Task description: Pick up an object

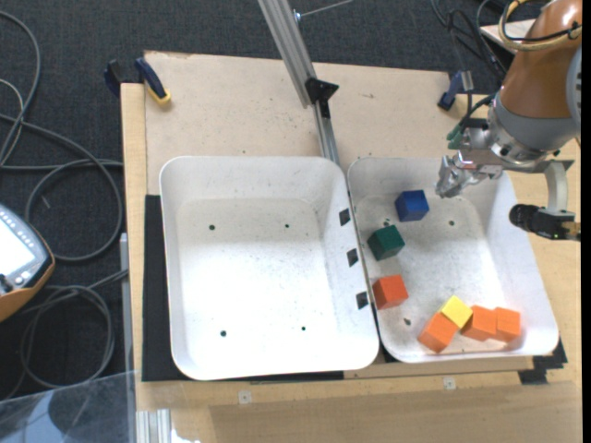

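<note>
The right bin holds a blue cube, a dark green cube and a red-orange cube. At its near right lie a yellow cube and a cluster of orange blocks. My gripper hangs over the bin's far edge, to the right of and a little beyond the blue cube, apart from it. No object sits between its fingertips.
The left bin lies beside the right one. A slanted metal rail crosses the bench behind the bins. Blue clamps grip the bench's far corners. Cables and a device lie on the floor at left.
</note>
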`<state>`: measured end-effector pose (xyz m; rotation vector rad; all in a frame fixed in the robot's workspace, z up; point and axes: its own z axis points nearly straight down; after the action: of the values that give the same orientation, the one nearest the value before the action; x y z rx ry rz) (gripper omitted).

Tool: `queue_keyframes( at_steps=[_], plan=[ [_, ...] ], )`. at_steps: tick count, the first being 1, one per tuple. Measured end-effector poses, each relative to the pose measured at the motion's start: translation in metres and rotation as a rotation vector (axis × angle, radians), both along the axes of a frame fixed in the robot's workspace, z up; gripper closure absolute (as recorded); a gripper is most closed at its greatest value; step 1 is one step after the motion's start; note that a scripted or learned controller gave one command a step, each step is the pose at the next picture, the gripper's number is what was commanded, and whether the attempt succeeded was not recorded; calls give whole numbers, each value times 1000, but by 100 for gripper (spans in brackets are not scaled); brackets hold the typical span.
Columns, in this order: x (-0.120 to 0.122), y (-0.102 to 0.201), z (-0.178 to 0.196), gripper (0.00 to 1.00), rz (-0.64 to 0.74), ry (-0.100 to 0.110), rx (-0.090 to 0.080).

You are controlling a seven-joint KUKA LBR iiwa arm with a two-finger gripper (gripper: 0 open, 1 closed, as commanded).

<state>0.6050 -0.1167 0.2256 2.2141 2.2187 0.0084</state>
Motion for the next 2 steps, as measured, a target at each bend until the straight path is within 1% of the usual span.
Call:
queue_keyframes(
  at_steps=[1, 2],
  plan=[
    [2, 0, 53, 100, 0, 1, 0],
    [-13, 50, 58, 100, 3, 9, 4]
  ],
)
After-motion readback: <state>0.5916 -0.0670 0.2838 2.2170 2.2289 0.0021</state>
